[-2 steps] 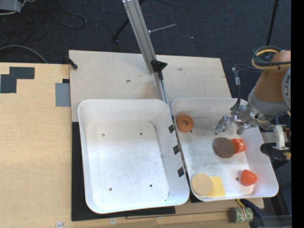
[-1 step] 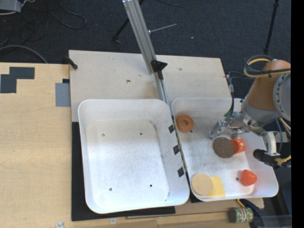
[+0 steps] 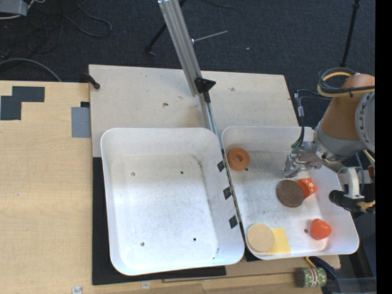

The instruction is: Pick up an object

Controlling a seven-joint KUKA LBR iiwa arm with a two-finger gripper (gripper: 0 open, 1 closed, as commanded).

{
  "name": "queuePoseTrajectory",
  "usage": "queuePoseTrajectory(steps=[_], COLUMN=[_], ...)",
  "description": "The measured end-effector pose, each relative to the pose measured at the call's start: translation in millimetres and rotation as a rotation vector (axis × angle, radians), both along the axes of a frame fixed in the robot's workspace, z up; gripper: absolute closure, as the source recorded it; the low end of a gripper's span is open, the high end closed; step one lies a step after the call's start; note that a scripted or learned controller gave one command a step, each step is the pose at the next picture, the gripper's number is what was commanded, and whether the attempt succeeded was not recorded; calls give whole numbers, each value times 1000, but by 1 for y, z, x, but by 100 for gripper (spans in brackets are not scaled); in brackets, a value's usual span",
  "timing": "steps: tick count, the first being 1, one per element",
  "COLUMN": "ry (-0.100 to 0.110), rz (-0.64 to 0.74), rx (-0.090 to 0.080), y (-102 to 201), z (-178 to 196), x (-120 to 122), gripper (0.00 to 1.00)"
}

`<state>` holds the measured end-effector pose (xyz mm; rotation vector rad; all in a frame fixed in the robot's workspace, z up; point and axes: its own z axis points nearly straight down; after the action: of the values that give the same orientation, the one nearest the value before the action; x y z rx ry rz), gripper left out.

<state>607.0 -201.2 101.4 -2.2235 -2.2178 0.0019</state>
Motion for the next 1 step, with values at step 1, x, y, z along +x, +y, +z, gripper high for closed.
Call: queuePoseTrajectory(steps=[1], ry=[-6], rz=[-2], rx=[-1], y=[-3], z=[63], x=[-3], gripper=[100])
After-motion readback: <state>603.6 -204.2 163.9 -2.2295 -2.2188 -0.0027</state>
